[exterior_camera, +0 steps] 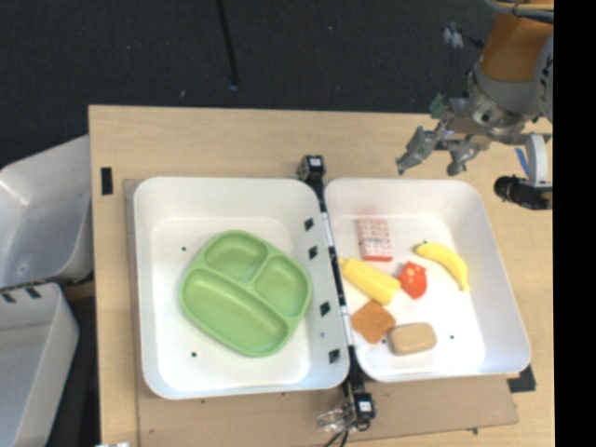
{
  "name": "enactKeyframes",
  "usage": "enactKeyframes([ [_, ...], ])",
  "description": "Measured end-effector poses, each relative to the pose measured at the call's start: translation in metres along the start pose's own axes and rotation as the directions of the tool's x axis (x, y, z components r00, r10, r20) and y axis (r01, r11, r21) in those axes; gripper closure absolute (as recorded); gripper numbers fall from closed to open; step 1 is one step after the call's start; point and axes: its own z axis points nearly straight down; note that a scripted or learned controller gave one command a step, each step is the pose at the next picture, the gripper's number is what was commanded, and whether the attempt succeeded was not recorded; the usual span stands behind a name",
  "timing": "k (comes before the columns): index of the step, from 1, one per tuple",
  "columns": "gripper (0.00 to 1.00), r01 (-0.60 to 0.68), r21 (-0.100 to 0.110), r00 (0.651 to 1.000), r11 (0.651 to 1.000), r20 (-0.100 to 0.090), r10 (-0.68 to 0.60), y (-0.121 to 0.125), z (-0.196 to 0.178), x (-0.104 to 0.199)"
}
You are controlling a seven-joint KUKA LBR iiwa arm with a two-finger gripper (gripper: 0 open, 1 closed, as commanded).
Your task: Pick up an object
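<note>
The right bin [484, 222] holds several small objects: a pink and white box [374, 238], a yellow banana [445, 263], a red strawberry-like piece [413, 279], a yellow corn-like piece [370, 280], a brown toast piece [372, 321] and a tan block [413, 339]. My gripper [434, 155] hangs above the bench just past the right bin's far edge, open, with nothing between its fingers.
The left bin [149, 250] bears a green divided plate [247, 292]. A black clip [311, 167] sits at the far end of the seam between the bins. White containers [37, 222] stand off the bench at the left.
</note>
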Motion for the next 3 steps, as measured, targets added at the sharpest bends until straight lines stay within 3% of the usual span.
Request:
enactKeyframes([
  [1, 0.0, 0.003, -0.013, 1.0, 1.0, 0.002, -0.003, 0.002, -0.009, 0.0],
  [3, 0.0, -0.001, -0.01, 1.0, 1.0, 0.003, 0.001, 0.006, 0.099, -0.019],
])
